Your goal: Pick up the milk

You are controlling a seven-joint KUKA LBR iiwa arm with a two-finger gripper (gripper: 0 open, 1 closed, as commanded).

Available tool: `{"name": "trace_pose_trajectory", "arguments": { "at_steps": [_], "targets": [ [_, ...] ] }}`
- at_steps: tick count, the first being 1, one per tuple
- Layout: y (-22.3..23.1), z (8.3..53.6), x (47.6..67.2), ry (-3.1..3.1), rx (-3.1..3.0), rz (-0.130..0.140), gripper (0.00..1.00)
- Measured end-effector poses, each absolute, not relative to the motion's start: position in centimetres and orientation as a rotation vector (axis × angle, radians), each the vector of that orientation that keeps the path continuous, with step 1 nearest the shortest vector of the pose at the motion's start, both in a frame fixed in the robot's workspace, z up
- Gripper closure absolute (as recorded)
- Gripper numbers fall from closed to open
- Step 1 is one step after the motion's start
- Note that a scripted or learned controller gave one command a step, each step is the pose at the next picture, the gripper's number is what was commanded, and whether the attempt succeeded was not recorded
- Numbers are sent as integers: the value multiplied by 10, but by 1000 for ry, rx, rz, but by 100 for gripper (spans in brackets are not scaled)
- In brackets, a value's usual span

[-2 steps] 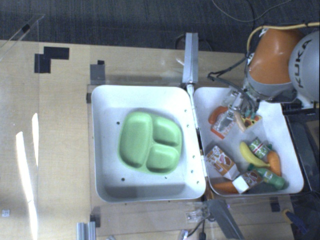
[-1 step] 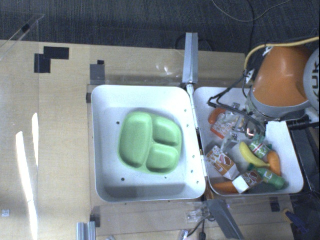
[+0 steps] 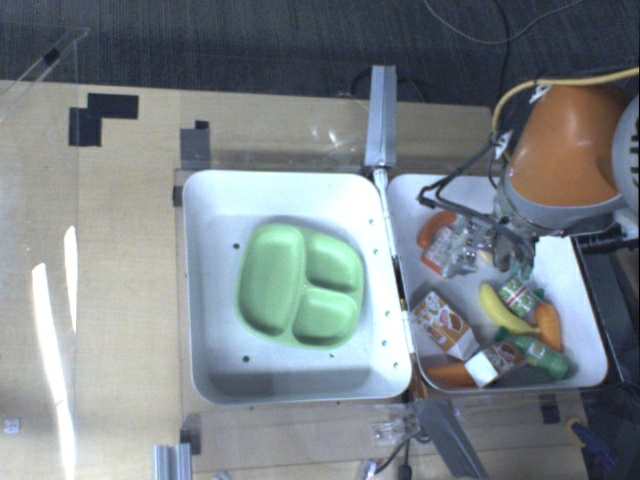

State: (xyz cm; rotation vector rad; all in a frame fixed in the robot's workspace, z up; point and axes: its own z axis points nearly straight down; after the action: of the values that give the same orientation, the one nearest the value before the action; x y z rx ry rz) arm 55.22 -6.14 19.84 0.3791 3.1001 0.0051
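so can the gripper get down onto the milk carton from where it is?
Probably yes: the milk carton lies with its top face uncovered, gripper just above-right; the banana crowds its right side.

We see the milk [image 3: 441, 323], a small carton printed in brown, orange and white, lying on its side and slightly askew in the right bin's lower left part, near the dividing wall.

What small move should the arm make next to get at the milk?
Probably shift the gripper toward the near side of the right bin and lower over the milk carton. The gripper sits at the bin's far part, while the carton lies on its side near the divider, beside the banana. Nothing shows between its fingers.
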Motion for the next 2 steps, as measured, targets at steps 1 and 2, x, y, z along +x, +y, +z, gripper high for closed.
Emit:
{"name": "trace_pose_trajectory", "arguments": {
  "at_steps": [1, 2],
  "targets": [
    [-61, 198, 552, 3100, 380, 5, 0],
    [-95, 117, 515, 3085, 318, 8, 0]
  ]
}}
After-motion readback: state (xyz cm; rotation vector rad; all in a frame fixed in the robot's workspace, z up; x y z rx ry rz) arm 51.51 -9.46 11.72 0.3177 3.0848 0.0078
